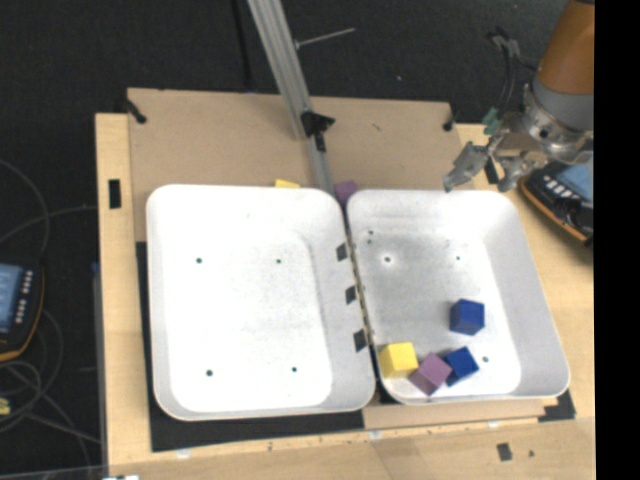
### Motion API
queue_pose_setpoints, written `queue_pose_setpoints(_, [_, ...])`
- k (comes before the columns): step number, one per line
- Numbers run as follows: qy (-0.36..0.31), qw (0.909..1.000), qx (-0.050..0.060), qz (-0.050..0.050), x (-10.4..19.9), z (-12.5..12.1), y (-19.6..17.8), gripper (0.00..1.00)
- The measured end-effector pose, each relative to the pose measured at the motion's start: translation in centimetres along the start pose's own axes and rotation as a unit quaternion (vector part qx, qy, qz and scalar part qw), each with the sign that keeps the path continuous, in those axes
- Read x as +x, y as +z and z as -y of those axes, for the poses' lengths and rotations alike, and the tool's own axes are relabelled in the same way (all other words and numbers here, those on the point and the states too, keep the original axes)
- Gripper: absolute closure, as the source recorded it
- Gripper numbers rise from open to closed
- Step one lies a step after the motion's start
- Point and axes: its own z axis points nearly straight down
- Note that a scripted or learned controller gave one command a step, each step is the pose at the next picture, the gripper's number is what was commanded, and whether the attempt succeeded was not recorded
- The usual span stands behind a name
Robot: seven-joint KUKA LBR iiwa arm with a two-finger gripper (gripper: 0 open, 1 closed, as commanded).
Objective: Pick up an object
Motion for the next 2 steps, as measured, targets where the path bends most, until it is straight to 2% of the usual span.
queue_pose_setpoints(1, [0.004,1.0000,0.004,-0.002,0.0,9.4,14.9,0.00])
queue_pose_setpoints(2, [0.001,1.0000,0.000,-0.002,4.5,11.3,14.8,0.00])
